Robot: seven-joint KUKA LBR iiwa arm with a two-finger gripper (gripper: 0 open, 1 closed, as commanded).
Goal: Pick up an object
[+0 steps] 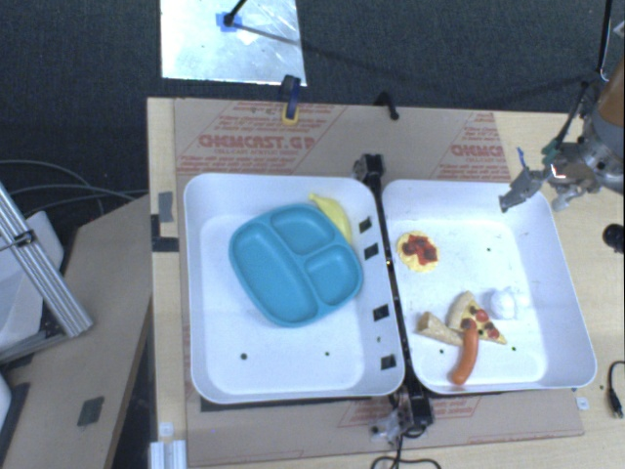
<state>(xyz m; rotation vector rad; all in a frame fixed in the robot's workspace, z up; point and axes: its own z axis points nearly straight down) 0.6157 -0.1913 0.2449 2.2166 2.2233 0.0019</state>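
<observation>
While the gripper [540,191] hangs over the far right corner of the right bin [547,262], nothing sits between its fingers; fingers look spread apart, released, one tip over the bin's far rim.

Pickable stuff, all in right bin: round mini pizza w/ red topping [418,252] near the divider side, mid-depth. Closer to cam: pizza slice [479,318] w/ an orange-red hot dog [466,356] lying across/under its near end, touching. Tan wedge [438,328] just left of slice, touching it. Small white object [503,303] just right of slice, can't tell what it is.

Left bin [215,360]: blue 3-compartment tray [295,263], tilted diag. Yellow banana [334,214] tucked at tray's far right edge, partly hidden behind it.

Bins sit on cardboard sheet [254,140] w/ red print. Shiny foil-like sheet [231,27] farther back on dark floor.
</observation>
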